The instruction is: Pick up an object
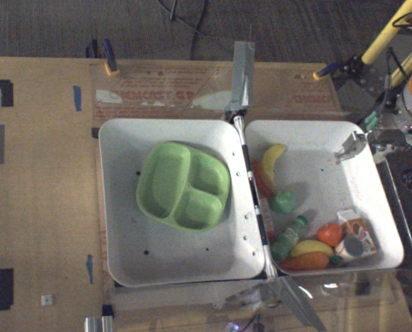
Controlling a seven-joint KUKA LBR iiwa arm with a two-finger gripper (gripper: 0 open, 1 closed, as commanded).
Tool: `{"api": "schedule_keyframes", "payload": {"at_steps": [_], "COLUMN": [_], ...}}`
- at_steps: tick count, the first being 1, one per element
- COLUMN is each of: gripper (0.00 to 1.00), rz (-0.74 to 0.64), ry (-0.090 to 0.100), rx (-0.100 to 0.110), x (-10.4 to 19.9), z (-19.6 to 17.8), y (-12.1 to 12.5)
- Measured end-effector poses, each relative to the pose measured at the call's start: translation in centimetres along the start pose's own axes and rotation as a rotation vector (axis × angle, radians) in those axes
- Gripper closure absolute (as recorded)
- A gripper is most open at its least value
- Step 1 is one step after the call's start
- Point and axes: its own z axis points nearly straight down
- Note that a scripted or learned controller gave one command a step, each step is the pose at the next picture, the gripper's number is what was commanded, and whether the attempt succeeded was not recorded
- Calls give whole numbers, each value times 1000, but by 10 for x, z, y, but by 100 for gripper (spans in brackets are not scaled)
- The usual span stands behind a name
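Camera view puts our gripper point(350, 148) at the upper right corner of the right bin point(316, 131), hovering with nothing between its fingers; we cannot tell how wide they stand. The nearest object is the banana point(271, 162), lying to the gripper's left and slightly lower, its long axis running steeply from upper right to lower left, against the bin's left wall.

two white bins point(122, 254), one green tray point(183, 185), two bananas point(271, 159)
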Motion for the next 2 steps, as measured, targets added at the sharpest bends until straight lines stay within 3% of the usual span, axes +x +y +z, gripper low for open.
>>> {"api": "schedule_keyframes", "payload": {"at_steps": [1,2], "gripper": [0,0], "rz": [-180,-49], "ry": [0,-1], "rx": [-2,-3], "x": [-8,5], "z": [119,148], "y": [-19,43]}}
